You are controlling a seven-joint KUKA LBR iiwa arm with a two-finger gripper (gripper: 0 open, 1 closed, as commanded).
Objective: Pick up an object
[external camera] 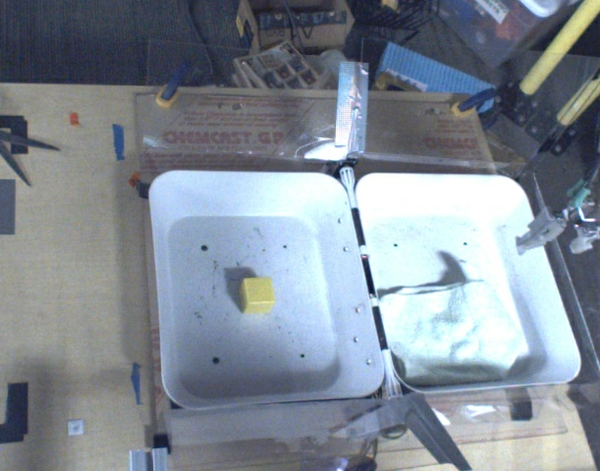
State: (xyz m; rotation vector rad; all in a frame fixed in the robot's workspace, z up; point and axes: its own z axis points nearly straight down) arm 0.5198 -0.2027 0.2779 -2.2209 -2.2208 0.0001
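Not started as far as visible. Yellow cube [258, 294] sits on the floor of the left bin [172, 263], about mid-bin, nothing touching it. Gripper [560, 226] sits at the right bin's [545, 337] far-right rim, well apart from the cube; can't tell its state. Left to do: reach over, descend, grasp, lift

A small yellow block [258, 294] sits near the middle of the left bin [182, 204]; a crumpled white cloth [457, 337] fills the right bin's [496, 199] near half.
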